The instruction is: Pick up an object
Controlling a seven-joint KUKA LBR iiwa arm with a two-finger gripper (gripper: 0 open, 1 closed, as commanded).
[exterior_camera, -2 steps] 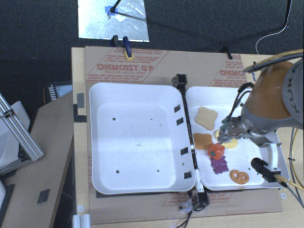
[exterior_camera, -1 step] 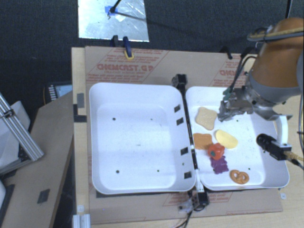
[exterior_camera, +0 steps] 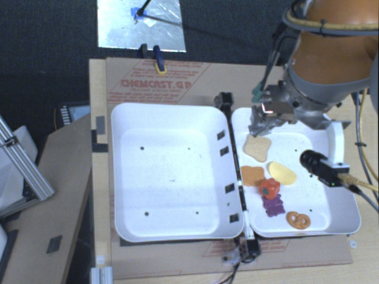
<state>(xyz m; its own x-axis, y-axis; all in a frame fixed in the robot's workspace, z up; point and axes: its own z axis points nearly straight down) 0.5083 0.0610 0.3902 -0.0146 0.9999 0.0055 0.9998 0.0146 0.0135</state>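
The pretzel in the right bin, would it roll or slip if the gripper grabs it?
The pretzel lies flat, so it probably won't roll. It looks thin and low against the bin floor, so fingers may slide over it. Its open loops suggest it's light.

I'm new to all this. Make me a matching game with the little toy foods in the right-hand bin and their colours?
Things:
1. pretzel
2. grape bunch
3. oval slice
4. piece just below the gripper

Colours:
A. purple
B. pale beige
C. yellow
D. orange-brown

Pairs: 1-D, 2-A, 3-C, 4-B
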